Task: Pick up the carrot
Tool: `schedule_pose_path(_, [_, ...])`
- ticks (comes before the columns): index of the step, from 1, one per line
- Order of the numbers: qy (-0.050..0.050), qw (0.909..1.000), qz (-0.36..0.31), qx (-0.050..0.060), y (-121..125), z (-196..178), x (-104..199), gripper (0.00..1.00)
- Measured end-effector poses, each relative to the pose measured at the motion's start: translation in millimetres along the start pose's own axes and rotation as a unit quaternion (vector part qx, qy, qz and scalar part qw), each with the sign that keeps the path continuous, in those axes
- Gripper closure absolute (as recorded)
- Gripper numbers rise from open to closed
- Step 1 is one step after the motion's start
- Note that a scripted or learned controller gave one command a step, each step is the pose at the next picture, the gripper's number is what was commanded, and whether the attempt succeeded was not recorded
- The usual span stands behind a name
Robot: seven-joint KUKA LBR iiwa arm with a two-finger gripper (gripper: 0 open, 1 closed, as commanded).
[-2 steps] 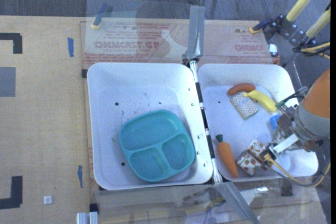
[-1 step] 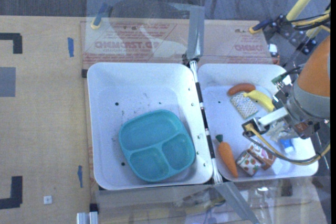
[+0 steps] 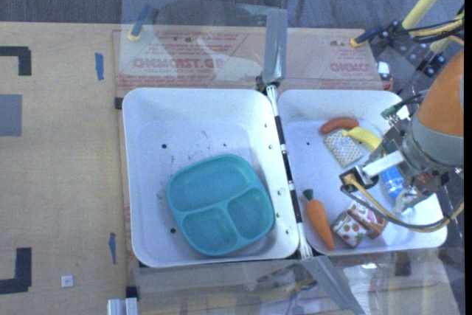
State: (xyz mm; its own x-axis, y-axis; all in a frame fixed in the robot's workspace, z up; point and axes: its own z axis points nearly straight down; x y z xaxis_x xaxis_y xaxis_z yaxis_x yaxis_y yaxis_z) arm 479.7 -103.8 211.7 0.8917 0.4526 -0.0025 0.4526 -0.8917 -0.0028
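Two white bins sit side by side on a wooden bench (image 3: pixel 59 181), seen from above at a slant. The left bin (image 3: pixel 147 103) holds a teal plate (image 3: pixel 220 204) with three sections. The plate lies toward the bin's near right corner, and the far half of the floor is bare white.

The carrot (image 3: pixel 318 223) lies in the right bin (image 3: pixel 310 103), close along its left wall and near the near left corner. Its green top points toward the far edge and its orange tip toward the near edge. A small patterned box (image 3: pixel 359 223) sits just beside the tip end on the right, so that side is tight. Bare floor shows beyond the green top, between the carrot and the things further back.

Toward the far edge of the right bin, a sausage (image 3: pixel 339 125), a banana (image 3: pixel 363 136) and a speckled pad (image 3: pixel 344 149) lie clustered close together. A blue thing (image 3: pixel 391 181) sits near the middle right, partly covered by the robot.

The arm (image 3: pixel 450 114) — grey with an orange band — reaches in over the bin's right edge. Its gripper (image 3: pixel 408 188) hangs above the right half of the bin, over the blue thing and well apart from the carrot. Whether the gripper is open or closed cannot be told, and nothing can be seen held in it.
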Motion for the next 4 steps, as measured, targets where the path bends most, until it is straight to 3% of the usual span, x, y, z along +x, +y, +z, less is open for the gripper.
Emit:
schedule_pose_path(1, [-0.001,1.0,0.004,0.001,18,16,-10,0.0])
schedule_pose_path(2, [0.0,0.9996,0.028,-0.001,16,-3,3,0.0])
schedule_pose_path(3, [-0.001,0.9995,0.031,0.001,-40,26,19,0.0])
schedule_pose_path(4, [0.0,0.9913,0.132,0.0,17,71,42,0.0])
